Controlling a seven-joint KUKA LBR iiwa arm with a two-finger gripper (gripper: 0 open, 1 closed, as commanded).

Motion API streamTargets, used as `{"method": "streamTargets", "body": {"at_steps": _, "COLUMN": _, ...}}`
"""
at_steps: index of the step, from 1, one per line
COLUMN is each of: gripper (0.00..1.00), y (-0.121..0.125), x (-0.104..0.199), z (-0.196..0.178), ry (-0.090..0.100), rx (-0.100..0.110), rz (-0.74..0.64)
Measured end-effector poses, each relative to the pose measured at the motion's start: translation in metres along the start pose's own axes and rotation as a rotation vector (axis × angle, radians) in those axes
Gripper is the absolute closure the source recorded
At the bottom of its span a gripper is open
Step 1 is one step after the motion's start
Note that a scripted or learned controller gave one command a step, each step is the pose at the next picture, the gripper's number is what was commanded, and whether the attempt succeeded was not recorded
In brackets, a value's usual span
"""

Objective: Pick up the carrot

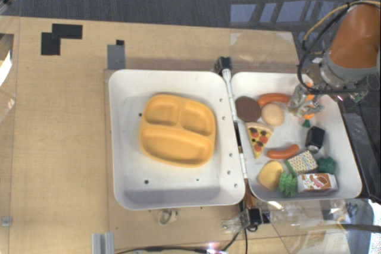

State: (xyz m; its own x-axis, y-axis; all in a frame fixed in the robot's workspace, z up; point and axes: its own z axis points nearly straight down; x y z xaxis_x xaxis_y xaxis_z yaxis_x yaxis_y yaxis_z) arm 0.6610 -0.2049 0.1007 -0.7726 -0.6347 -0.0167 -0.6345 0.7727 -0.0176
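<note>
The left bin (119, 146) holds a yellow tray (177, 129). In the right bin (348, 146) lie a pizza slice (259, 138) and sausages. The gripper (305, 103) hovers just above the carrot (307, 120) at the upper right; its state is unclear.

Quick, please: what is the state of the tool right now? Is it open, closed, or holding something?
Tool: cannot be told. It is low in the right bin, just above the carrot, near the sausage.

The pincer (305, 105) hangs low in the right bin (351, 151), just above the small carrot (306, 122).
</note>
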Motion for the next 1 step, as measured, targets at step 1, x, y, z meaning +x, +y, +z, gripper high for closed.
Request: {"method": "streamTargets", "body": {"at_steps": 1, "gripper": 0.0, "y": 0.019, "x": 0.0297, "z": 0.0053, "ry": 0.001, "rx": 0.004, "rz": -0.2}}
